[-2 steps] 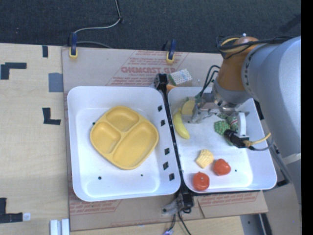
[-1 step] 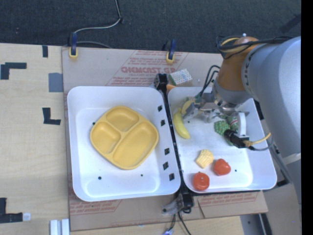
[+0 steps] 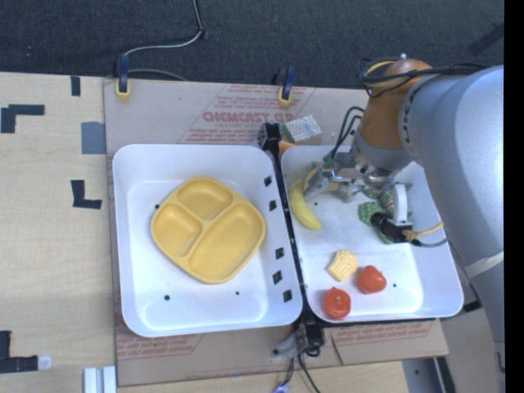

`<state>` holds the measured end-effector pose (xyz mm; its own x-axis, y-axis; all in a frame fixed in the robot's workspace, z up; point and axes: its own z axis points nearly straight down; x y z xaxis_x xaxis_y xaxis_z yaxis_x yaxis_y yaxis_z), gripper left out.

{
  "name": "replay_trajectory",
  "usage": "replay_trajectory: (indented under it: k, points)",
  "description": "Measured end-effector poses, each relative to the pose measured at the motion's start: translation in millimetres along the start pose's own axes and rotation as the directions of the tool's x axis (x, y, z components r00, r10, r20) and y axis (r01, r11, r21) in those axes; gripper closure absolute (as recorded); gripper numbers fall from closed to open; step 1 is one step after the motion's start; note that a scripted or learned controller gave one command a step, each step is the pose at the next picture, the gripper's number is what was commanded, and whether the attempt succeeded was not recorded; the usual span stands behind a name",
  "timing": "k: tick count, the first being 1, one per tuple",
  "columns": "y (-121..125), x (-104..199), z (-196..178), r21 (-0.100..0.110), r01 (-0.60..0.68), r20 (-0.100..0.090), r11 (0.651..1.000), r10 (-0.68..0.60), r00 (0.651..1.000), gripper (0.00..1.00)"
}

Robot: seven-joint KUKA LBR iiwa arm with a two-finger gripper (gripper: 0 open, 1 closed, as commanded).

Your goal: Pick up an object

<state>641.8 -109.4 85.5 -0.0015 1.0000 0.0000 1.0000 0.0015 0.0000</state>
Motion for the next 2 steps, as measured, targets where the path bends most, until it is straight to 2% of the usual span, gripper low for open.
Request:
replay_trajectory:
  k: [1, 2]
  points:
    - [0.9, 0.1, -10.7, -0.004, 0.002, 0.002, 1.0, -0.002, 1.0, 1.0]
    - [0.5, 0.0, -10.0, -0.002, 0.002, 0.002, 1.0, -0.002, 1.0, 0.0]
